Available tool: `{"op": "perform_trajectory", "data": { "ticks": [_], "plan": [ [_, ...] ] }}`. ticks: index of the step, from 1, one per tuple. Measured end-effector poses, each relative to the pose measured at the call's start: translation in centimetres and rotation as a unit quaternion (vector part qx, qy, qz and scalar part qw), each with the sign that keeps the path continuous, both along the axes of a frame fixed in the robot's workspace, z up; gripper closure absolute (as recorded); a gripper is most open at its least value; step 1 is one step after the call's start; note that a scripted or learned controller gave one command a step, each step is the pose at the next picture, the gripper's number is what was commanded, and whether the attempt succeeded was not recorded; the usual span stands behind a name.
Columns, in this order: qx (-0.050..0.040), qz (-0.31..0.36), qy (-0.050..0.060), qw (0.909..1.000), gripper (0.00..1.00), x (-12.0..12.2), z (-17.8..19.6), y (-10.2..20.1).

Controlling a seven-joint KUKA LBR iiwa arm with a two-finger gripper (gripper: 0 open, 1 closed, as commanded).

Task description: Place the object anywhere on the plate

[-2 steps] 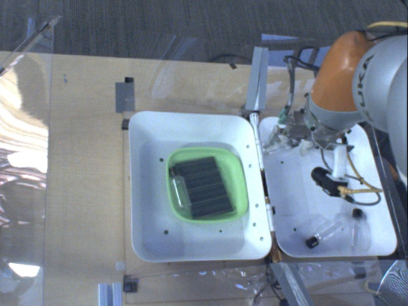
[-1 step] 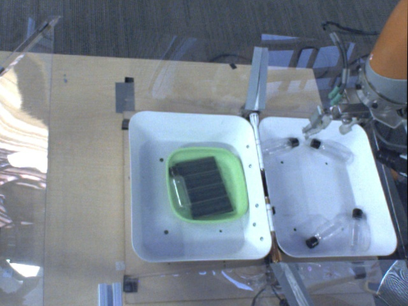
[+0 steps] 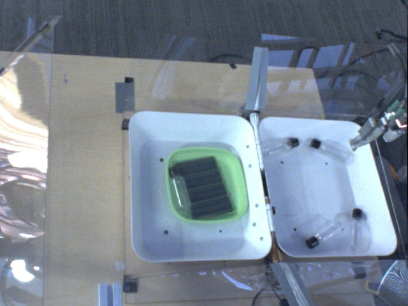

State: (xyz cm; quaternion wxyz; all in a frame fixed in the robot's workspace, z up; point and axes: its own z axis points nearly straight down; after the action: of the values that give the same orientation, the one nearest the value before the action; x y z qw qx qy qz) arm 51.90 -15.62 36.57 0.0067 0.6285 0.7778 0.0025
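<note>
A lime green plate sits in the middle of the left white bin. On the plate lies a dark ribbed rectangular object in clear wrapping, turned a little off square. My gripper reaches in at the far right, over the upper right corner of the right bin, well away from the plate. Nothing can be seen held in it.
Several clear tubes with black caps lie in the right bin: two near its top edge and two near its bottom right. A grey metal post stands behind the seam between the bins. Wooden bench surrounds them.
</note>
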Motion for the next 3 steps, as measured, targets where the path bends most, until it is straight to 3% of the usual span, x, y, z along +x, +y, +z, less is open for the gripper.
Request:
{"op": "perform_trajectory", "data": {
  "ticks": [1,2,3],
  "plan": [
    [-0.0016,0.107,0.001,0.9943,0.00,4.5,-1.0,-4.9],
    [-0.0035,0.232,0.000,0.9726,0.00,8.1,2.1,-4.8],
    [-0.0030,0.301,0.002,0.9535,0.00,10.8,-1.1,-4.7]
  ]
}}
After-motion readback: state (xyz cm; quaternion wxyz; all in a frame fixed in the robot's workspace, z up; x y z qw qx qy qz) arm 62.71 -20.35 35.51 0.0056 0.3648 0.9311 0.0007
